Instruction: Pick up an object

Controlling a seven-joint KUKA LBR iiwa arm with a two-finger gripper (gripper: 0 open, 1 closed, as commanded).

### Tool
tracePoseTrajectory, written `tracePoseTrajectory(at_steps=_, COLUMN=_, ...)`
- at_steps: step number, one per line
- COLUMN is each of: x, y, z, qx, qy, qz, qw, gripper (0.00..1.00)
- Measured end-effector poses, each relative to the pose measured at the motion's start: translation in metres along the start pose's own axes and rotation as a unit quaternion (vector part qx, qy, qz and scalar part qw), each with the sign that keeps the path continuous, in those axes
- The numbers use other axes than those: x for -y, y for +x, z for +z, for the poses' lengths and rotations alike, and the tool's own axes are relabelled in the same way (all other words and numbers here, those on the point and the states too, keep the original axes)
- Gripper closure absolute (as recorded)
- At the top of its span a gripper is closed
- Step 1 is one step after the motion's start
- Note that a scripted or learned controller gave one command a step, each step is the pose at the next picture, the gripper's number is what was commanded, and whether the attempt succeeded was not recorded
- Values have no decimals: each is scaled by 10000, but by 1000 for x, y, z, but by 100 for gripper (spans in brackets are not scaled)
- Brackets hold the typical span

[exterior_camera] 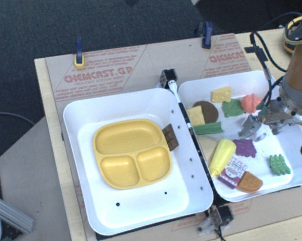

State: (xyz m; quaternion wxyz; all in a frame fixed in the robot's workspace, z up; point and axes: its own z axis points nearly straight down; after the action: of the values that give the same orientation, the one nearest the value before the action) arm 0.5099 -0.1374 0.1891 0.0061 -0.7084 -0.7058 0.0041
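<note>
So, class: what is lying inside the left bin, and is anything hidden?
Inside the left bin lies a yellow divided tray with nothing in its three compartments, and a small brown block at its right edge. The bin floor under the tray is covered.

Bright, even light from overhead washes the two white bins (pixel 83 156) nearly featureless, with only soft shadows under their rims. The dark floor (pixel 6 32) stays dim. Focus is slightly soft throughout.
</note>
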Motion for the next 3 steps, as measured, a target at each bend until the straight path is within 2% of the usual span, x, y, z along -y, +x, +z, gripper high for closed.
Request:
tracePoseTrajectory(at_steps=1, x=-3, y=0, z=-7, qx=12, qy=-68, qz=-17, qw=10000, gripper=0)
tracePoseTrajectory(at_steps=2, x=-2, y=6, z=56, qx=-1, qy=-31, qz=-20, qw=10000, gripper=0)
tracePoseTrajectory(at_steps=3, x=-7, y=6, z=84, qx=11, qy=-132, qz=-32, qw=9999, gripper=0)
